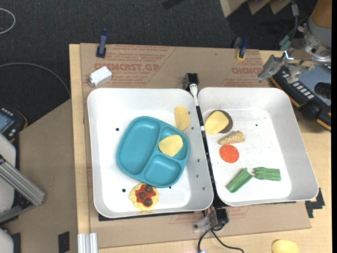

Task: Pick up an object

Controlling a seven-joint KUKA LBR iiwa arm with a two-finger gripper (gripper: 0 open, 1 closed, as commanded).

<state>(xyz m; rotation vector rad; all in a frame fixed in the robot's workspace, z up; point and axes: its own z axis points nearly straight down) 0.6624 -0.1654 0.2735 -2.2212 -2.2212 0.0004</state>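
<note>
- Your gripper (pixel 274 66) hangs above the right bin's (pixel 295 120) far right corner, outside its rim; whether the jaws are apart or together, you cannot tell.
- Nothing is picked yet: you're at the approach step.
- Inside that bin, the orange disc (pixel 229 153) lies centre-left, clear enough of its neighbours; descend over it.

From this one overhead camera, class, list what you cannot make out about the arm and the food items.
- End effector, camera view: small and blurred near the top right edge; finger state unreadable.
- Arm: cut off by the top right corner.
- Yellow item: cut off by the bottom edge.
- Pizza toy: toppings too small to identify.
</note>
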